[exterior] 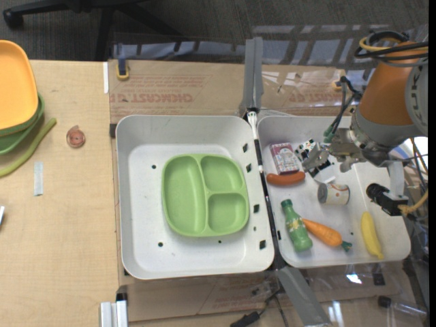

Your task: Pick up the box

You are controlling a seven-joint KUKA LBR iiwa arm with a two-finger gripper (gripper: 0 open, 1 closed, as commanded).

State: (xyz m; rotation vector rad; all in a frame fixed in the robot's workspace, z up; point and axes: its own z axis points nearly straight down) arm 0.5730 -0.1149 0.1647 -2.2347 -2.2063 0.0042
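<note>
Table: bears an orange and green stack of plates at its far left edge, a small pink object nearer the bins.
Left bin: holds a green divided tray, lying flat near the middle.
Right bin: crowded with small things.
Box: the task's thing, a small pink and purple carton lying flat by the far left corner of the right bin, close to the shared wall.
Sausage: red, just beside the box's near edge, perhaps touching it.
Green bottle: on its side toward the near left corner, a carrot next to it.
Tool: hanging low just right of the box, over the bin's far side; whether it is spread or closed cannot be told, and nothing is seen in its hold.
Small can: lying below the tool.
Banana: by the right wall.
Risk: the box lies flat and thin, so a descent may slide off its top; the bin wall and sausage crowd its sides, so a finger may land on either and nudge the box away.
</note>
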